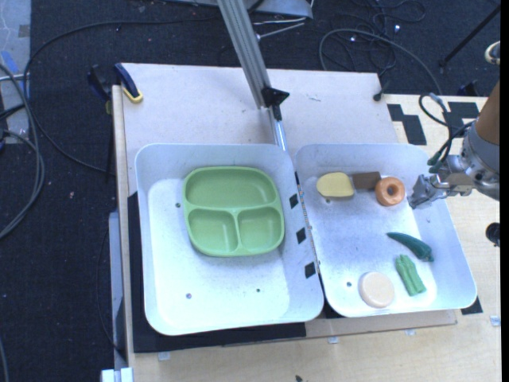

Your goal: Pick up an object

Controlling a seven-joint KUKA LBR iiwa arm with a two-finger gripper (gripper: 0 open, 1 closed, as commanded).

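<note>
The right bin (pixel 350 237) holds several small items: a yellow bun-like piece (pixel 335 185), a brown block (pixel 367 181), an orange ring (pixel 390 191), a dark green pepper (pixel 412 245), a light green ridged piece (pixel 410 276) and a cream disc (pixel 376 289). My gripper (pixel 421 195) hangs at the right bin's upper right edge, just right of the orange ring and apart from it. Nothing shows between its fingers.
The left bin (pixel 159 293) bears a green divided plate (pixel 235 211). A slanted metal pole (pixel 246 42) rises from the back of the bench between the bins. A blue and yellow clamp (pixel 127 83) sits at the bench's back left corner.
</note>
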